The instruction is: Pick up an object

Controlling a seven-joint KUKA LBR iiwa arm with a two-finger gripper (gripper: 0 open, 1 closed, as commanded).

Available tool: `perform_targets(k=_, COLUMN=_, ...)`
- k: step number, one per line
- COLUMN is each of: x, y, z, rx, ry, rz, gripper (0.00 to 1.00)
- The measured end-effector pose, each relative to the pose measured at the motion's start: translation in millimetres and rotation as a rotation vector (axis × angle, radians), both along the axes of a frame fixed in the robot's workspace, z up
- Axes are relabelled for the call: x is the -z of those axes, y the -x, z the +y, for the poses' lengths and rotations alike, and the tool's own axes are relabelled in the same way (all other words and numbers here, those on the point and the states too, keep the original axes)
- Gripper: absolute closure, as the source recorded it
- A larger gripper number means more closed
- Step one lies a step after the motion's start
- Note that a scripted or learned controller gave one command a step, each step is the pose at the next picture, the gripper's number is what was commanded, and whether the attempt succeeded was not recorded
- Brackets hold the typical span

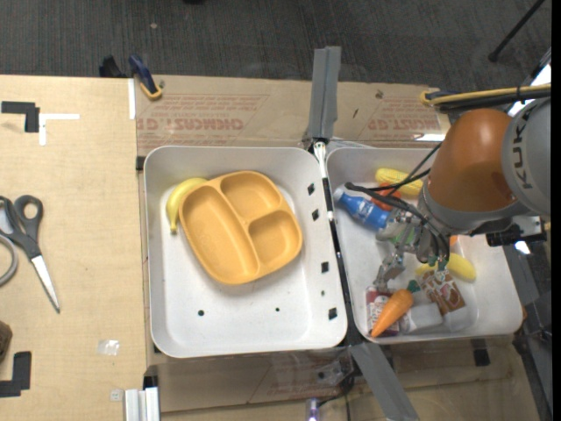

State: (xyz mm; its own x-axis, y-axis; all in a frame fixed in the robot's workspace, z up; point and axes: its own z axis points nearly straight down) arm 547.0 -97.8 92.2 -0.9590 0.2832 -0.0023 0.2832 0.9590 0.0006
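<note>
Carrot (391, 312) lies at right bin (491, 323) front-left corner, touching snack packets (443, 295). Gripper (405, 254) hangs over bin middle, above clutter; finger state cannot tell. Blue bottle (362, 209) near bin's left wall. Left bin (175, 323): orange divided plate (241, 226), banana (180, 198) at plate's back-left rim; front strip bare.

Orange divided plate (238, 226), yellow banana (180, 198), orange carrot (392, 311), blue bottle (361, 209)

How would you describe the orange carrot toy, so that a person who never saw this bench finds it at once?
Start at the right white bin, where the arm reaches in. Go to its near edge: the carrot lies there, tilted, just below the gripper. It is the sole orange, tapered piece among the blue bottle and the yellow toys.
</note>
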Motion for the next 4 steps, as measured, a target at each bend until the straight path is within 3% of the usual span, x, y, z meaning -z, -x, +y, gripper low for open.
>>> perform_targets(k=1, x=-0.7, y=-90.5, z=-8.3, rx=0.285, ry=0.003, rz=0.031, gripper=0.00)
perform_targets(k=2, x=-0.7, y=-37.5, z=-45.0, rx=0.083, ry=0.001, rz=-0.001, gripper=0.00)
perform_targets(k=3, x=0.1, y=13.0, z=-37.6, rx=0.201, ry=-0.001, rz=0.001, gripper=0.00)
perform_targets(k=4, x=-0.6, y=-35.0, z=-24.5, rx=0.274, ry=0.000, rz=-0.002, gripper=0.00)
